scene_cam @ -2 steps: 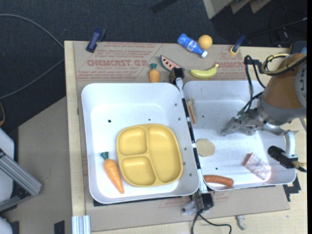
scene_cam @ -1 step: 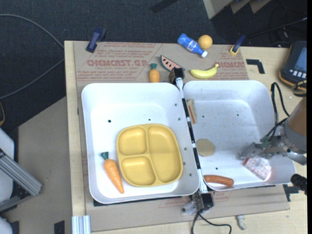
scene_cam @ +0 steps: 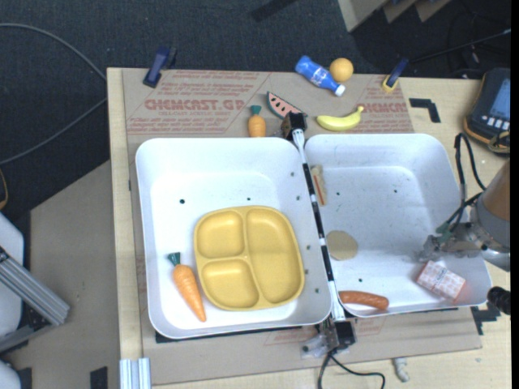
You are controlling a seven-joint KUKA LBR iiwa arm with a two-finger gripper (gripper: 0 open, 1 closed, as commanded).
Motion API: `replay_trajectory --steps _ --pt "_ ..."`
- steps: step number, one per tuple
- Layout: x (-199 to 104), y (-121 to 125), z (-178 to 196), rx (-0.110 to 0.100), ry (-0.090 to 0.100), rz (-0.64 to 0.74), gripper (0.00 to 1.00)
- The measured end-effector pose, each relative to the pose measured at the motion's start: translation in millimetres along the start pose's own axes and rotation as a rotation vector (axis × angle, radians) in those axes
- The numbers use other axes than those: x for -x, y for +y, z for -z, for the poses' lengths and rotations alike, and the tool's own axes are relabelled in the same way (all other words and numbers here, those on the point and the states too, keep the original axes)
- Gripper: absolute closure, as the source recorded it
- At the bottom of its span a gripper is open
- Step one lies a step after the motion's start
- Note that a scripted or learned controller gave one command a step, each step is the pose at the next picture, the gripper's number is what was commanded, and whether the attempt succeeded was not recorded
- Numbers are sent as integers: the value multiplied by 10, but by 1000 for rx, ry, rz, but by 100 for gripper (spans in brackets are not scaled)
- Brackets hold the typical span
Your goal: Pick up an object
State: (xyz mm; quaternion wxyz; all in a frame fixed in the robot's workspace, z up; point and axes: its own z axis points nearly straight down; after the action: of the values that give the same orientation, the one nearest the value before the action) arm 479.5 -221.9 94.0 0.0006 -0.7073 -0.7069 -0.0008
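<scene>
Two-finger gripper [scene_cam: 442, 248] at right bin's [scene_cam: 381, 156] right side, low, directly above small pink-and-white rectangular packet [scene_cam: 441, 280] on bin floor; finger opening impossible to tell. Orange-brown sausage [scene_cam: 364, 300] at same bin's front wall; tan round disc [scene_cam: 342, 245] near divider. Yellow three-compartment plastic plate [scene_cam: 247, 258] and orange toy carrot [scene_cam: 187, 287] in left bin [scene_cam: 162, 185]. Yellow toy banana [scene_cam: 340, 120] on bench behind bins.

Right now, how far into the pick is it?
Done: the gripper has reached the right bin, just above the pink packet. In hand: nothing seen between its fingers. Left: grasp and lift; the packet lies flat on the bin floor.
</scene>
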Motion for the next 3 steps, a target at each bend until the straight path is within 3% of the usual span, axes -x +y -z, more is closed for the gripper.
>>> replay_trajectory --steps 1,2,3 --pt "-673 248 563 1 -1 3 100" --pt "-1460 1276 911 2 0 4 100" --pt "-1442 1268 904 0 -2 2 0"
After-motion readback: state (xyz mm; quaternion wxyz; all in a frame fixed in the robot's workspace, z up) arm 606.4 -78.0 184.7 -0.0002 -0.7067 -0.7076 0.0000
